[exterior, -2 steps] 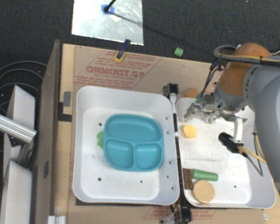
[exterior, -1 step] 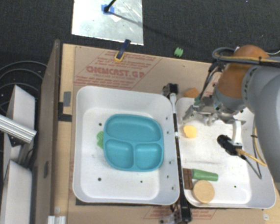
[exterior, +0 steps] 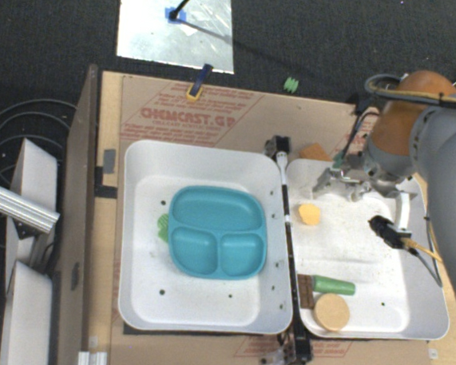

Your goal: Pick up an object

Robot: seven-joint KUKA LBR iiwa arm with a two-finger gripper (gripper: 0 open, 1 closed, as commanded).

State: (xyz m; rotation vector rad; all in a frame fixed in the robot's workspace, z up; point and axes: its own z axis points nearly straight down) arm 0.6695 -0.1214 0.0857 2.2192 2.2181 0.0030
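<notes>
In the right bin [exterior: 420, 316], a small yellow-orange piece [exterior: 309, 214] lies near the left wall. A green cylinder [exterior: 335, 286] and a round tan disc [exterior: 332, 312] rest at the front, beside a dark brown piece [exterior: 306, 290]. My gripper [exterior: 342, 184] hangs low over the bin's back part, above and to the right of the yellow-orange piece, with nothing visibly in it. The left bin [exterior: 133, 289] holds a blue divided tray [exterior: 217, 231] with a green thing [exterior: 162, 226] peeking out from under its left edge.
An orange-tan piece [exterior: 313, 151] lies on the cardboard just behind the right bin. A black clip [exterior: 279, 146] sits where the two bins meet at the back. The grey arm [exterior: 448, 151] covers the back right corner.
</notes>
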